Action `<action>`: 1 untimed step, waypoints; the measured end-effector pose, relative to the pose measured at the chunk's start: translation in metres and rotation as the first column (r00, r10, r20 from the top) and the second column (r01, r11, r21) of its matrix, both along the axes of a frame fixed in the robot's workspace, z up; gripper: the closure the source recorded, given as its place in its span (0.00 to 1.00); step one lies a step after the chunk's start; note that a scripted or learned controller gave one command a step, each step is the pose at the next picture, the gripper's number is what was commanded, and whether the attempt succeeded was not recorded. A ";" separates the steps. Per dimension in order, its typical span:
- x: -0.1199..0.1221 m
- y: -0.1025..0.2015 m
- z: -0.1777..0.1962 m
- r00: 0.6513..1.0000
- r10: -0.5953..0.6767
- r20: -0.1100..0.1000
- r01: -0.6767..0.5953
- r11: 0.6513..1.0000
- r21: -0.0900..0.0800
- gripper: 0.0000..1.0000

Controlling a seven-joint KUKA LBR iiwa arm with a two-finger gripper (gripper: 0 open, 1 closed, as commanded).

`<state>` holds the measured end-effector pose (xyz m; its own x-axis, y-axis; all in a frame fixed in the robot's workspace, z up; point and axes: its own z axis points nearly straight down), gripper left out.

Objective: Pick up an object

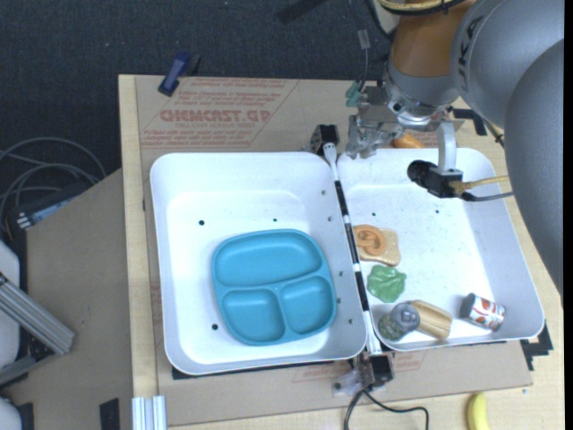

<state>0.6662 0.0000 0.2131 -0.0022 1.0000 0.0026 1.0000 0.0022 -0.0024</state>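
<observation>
A yellow object [478,410] lies at the bench's near edge. In the left bin [179,240], a blue divided tray [273,285]. In the right bin [510,240], near corner, a small red-and-white can [483,311] (probably light, stiff and slippery; best pinched across its round sides). The gripper [372,137] hangs over the far rim, well apart from the can; whether its claw is spread cannot be told.

Orange obj [408,139] partly hidden behind gripper [363,146].
</observation>
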 end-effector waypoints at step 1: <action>-0.001 -0.117 0.051 1.000 -0.006 0.007 0.006 1.000 -0.007 1.00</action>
